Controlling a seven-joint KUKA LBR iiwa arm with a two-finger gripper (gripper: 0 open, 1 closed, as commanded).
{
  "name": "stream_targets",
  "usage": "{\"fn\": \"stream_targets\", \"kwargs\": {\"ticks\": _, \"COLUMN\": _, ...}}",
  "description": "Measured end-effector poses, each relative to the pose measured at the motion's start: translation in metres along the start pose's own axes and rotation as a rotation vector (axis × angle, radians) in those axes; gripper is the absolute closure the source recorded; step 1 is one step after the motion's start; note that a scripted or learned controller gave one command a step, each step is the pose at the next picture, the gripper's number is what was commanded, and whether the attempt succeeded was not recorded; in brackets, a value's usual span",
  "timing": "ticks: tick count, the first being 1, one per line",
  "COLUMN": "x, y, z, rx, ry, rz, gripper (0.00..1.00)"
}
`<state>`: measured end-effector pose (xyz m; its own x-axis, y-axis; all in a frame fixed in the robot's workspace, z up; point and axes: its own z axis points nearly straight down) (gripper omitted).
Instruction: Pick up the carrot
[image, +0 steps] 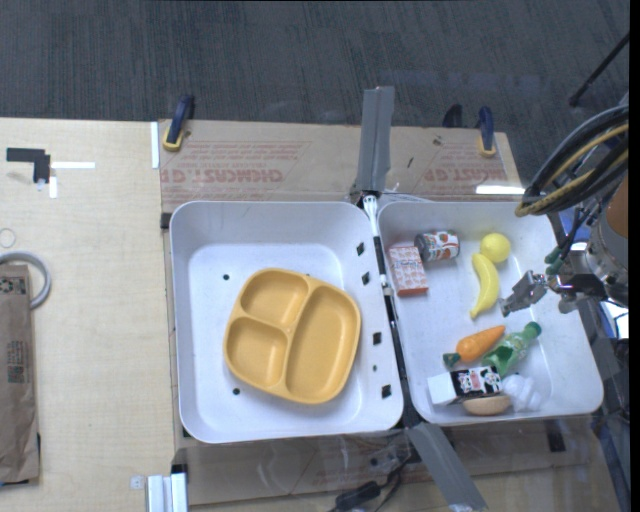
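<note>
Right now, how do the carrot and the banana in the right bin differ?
The carrot is orange, short and stubby; the banana is yellow, longer and curved. The carrot lies nearly crosswise against a green bottle; the banana lies almost lengthwise below a lemon. Both rest in the right bin.

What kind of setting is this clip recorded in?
Probably a robotics lab bench for pick-and-place tests: two white bins on a cardboard-covered table, toy food like a carrot and banana, and a cabled arm's pincer.

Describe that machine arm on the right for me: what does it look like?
A grey arm with an orange patch at the right edge. Black and yellow cables loop in a bundle above it. It ends in a small grey metal gripper over the right bin.
</note>
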<state>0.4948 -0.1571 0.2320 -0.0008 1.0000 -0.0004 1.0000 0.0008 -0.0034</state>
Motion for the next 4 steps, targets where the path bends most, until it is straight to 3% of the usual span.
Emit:
{"fn": "stream_targets", "kwargs": {"ticks": 1, "x": 0.010, "y": -0.018, "z": 0.093, "rx": -0.001, "ry": 0.000, "rz": -0.178, "gripper": 0.00}}
{"fn": "stream_targets", "kwargs": {"ticks": 2, "x": 0.048, "y": -0.010, "z": 0.014, "rx": -0.001, "ry": -0.001, "rz": 0.050, "gripper": 0.00}}
{"fn": "stream_targets", "kwargs": {"ticks": 3, "x": 0.034, "y": -0.001, "z": 0.083, "rx": 0.000, "ry": 0.000, "rz": 0.055, "gripper": 0.00}}
{"fn": "stream_targets", "kwargs": {"ticks": 4, "x": -0.005, "y": 0.022, "z": 0.141, "rx": -0.001, "ry": 0.000, "rz": 0.001, "gripper": 0.00}}
